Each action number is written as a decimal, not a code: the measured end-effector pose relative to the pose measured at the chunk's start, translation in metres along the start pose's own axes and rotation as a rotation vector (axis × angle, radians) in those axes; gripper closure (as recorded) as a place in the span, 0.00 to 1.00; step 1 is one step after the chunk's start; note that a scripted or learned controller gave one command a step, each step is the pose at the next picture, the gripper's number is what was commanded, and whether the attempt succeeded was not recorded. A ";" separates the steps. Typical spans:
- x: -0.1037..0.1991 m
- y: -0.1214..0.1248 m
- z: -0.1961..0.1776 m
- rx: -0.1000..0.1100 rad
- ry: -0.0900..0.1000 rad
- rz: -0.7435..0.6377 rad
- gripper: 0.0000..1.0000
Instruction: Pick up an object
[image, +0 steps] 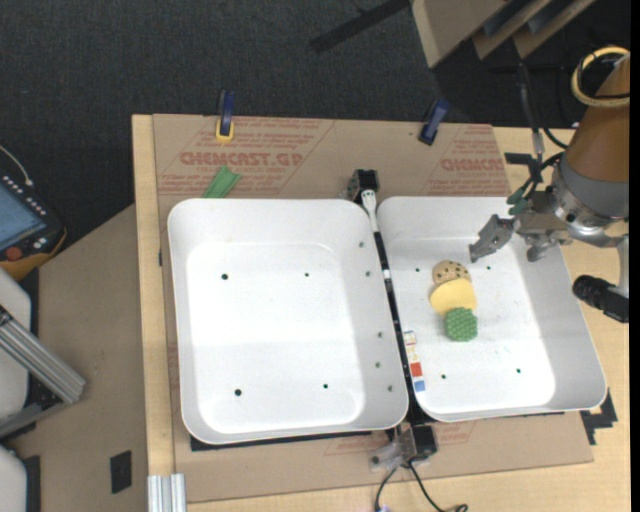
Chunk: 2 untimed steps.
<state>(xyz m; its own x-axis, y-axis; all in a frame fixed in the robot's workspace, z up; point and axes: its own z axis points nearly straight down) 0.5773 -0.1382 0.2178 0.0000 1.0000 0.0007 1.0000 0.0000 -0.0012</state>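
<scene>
A: Inventory, left to right. First item?

B: Flat brown cardboard-covered table (300, 150), printed in red lettering. On its far left strip, a small green flat piece (220, 183); a blue-and-yellow clamp (225, 118) grips the far edge, and a second blue clamp (434, 120) sits further right.

A: Next?

B: Left shallow white plastic bin (190, 300), rounded corners, with small dark dots on its floor.

A: Between the bins?

B: A black divider strip (385, 270) running front to back, touching both bins.

A: Right side?

B: Right shallow white plastic bin (560, 350). Near its middle, a tight cluster: tan round object with dark spots (451, 271) at the far end, yellow rounded block (451, 294) touching it, green knobbly ball (461, 324) touching the block's near side.

A: And the arm?

B: Grey arm with orange band (598, 140) enters from the right. Its metal two-finger hand (510, 238) hangs over the bin's far right part, fingers spread apart, released, nothing between them. It is near the cluster, apart from it, to the upper right.
</scene>
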 end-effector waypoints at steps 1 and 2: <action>0.020 -0.031 0.110 0.011 0.003 0.000 0.00; 0.044 -0.093 0.135 0.004 0.002 0.003 0.00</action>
<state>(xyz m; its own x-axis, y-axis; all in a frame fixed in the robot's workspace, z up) 0.4840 -0.0940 0.0834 0.0027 1.0000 0.0025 1.0000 -0.0027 -0.0049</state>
